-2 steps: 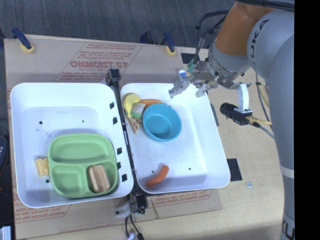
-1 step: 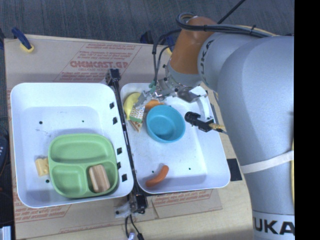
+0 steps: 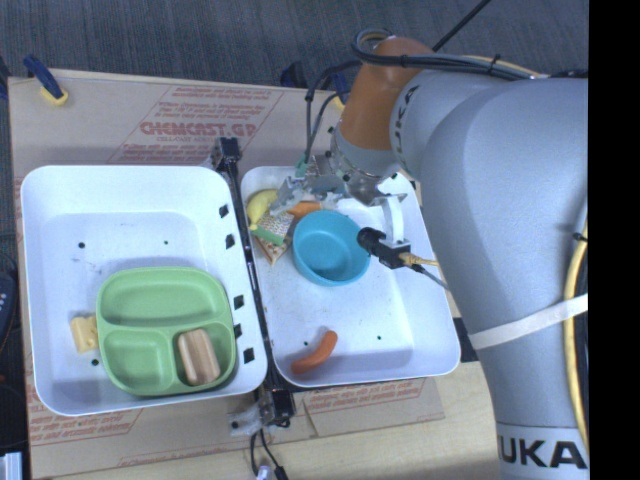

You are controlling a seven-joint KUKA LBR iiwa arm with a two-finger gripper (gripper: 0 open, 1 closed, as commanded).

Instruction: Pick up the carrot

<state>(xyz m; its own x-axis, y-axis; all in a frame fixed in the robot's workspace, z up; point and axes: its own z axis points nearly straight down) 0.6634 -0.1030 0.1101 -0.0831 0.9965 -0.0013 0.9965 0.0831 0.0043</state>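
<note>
Across the cardboard-covered tabletop (image 3: 200,118), two shallow white plastic bins are sitting side by side, the left bin (image 3: 60,208) holding a green three-compartment plastic plate (image 3: 160,303) near its front edge. A tan toy bread roll (image 3: 198,356) is lying in the plate's front right compartment, and a small pale yellow block (image 3: 84,333) is resting on the bin floor just beside the plate's left rim. Over in the right bin (image 3: 400,338), a round blue plastic bowl (image 3: 330,248) is sitting near the middle toward the back, with a yellow banana-like toy (image 3: 260,206) and a small crumpled packet with green and yellow print (image 3: 272,232) crowding the back left corner beside it. The orange toy carrot (image 3: 305,208) is lying just behind the bowl's back rim, only partly showing beneath the arm's wrist. A second orange piece, a curved sausage-like toy (image 3: 315,352), is lying apart from the rest near the bin's front edge. The grey arm with its orange band (image 3: 375,93) is reaching in from the right side of the tabletop, and the gripper (image 3: 325,180) is hanging low over the bin's back left corner, right above the carrot and the banana toy. How the jaws are standing is something I cannot tell, since the wrist and cabling are covering them, and nothing can be seen between them.
</note>
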